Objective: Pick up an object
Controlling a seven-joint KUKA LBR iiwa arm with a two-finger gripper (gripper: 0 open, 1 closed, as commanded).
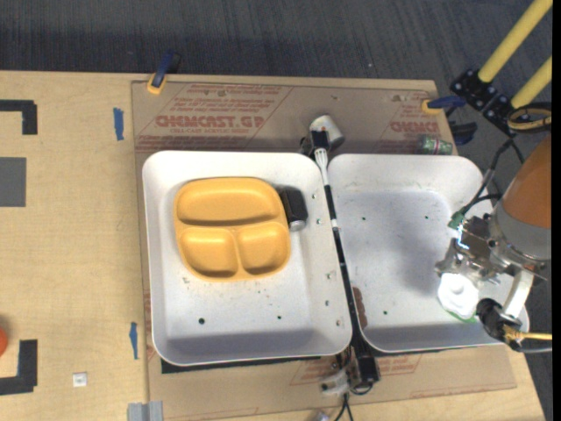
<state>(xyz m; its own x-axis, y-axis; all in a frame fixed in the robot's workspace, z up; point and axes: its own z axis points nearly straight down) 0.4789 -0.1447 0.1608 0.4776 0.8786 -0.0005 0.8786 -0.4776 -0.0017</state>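
A yellow three-compartment tray [233, 226] lies in the left bin [166, 261], a small black object [293, 207] touching its right edge. The gripper [478, 270] hangs over the right bin's [386, 235] right edge; its grip state cannot be told.

tray [232, 228] in left bin [166, 261], gripper [465, 274] over right bin [394, 235]

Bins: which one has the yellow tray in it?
The left bin. It holds the yellow divided tray, with a small dark object at its right edge; the gripper is over the right bin.
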